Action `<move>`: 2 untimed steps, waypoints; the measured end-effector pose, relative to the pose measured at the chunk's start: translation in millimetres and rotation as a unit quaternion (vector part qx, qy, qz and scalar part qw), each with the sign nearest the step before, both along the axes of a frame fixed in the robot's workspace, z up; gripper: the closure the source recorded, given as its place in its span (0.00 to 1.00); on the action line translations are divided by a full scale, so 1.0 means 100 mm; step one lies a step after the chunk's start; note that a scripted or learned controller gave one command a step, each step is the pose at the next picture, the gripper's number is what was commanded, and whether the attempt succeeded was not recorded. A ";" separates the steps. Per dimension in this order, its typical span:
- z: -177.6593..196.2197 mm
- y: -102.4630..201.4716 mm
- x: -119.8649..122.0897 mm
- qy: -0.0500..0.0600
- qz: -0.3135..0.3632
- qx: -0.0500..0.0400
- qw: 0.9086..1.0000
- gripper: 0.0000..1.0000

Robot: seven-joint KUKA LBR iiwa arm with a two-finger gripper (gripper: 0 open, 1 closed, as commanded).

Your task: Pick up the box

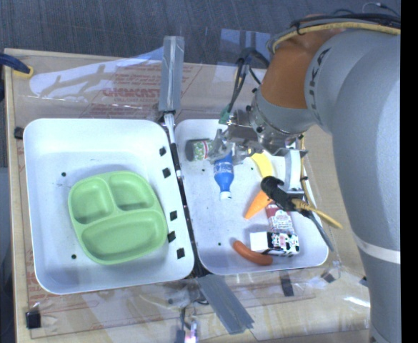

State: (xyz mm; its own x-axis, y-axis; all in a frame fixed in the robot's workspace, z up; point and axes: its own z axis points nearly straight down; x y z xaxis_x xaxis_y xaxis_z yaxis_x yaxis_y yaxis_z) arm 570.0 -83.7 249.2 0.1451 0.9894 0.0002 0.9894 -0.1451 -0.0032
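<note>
Hovering low in the right bin [316, 257], gripper [228, 143] just above the bottle [224, 177]; grip state impossible to tell. Box [274, 241] lying well below-right, beside the sausage [251, 253], untouched.

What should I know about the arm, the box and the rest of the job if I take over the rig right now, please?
Gripper: over the right bin's far end, above the blue bottle; whether it is open or shut cannot be seen.
Box: at the right bin's near right, beside the sausage; not held.
Left bin: holds the green tray.
Done: nothing yet.
Left: reach the box, grasp, lift.
</note>
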 end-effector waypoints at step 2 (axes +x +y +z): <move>-0.67 -0.96 -0.06 -0.001 0.149 0.000 0.989 1.00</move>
State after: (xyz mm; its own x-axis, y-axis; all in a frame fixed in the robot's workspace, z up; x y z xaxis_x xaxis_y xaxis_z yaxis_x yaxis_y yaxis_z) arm 564.1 -179.6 181.7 -0.1537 0.9881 -0.0001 0.9881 0.1537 -0.0003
